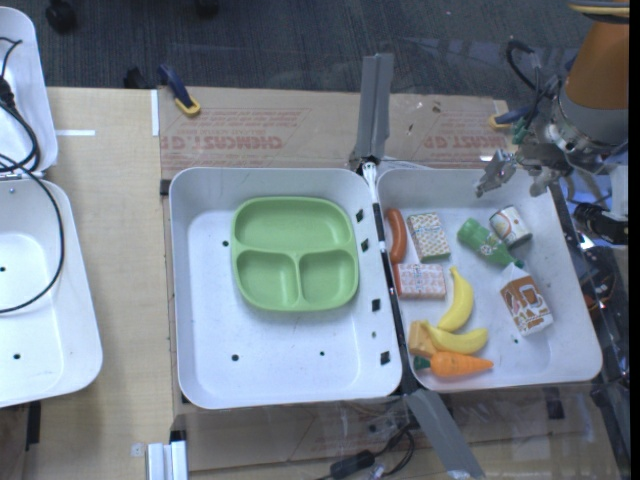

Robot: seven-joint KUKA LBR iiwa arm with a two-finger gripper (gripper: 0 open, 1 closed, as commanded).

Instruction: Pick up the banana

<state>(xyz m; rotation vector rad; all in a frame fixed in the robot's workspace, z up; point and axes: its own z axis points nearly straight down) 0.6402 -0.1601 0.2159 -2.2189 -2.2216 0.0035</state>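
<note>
Yellow and curved, the banana [459, 301] lies at the lower middle of the right bin [575, 363], probably a light, stiff, smooth toy best pinched across its middle. Around it: one carrot [459, 365], one sausage [397, 235], two small printed boxes. The gripper [508, 171] hovers upper right, jaws unreadable.

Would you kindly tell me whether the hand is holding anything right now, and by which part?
Nothing is held: the hand hovers above the right bin's far edge, apart from the banana.
</note>
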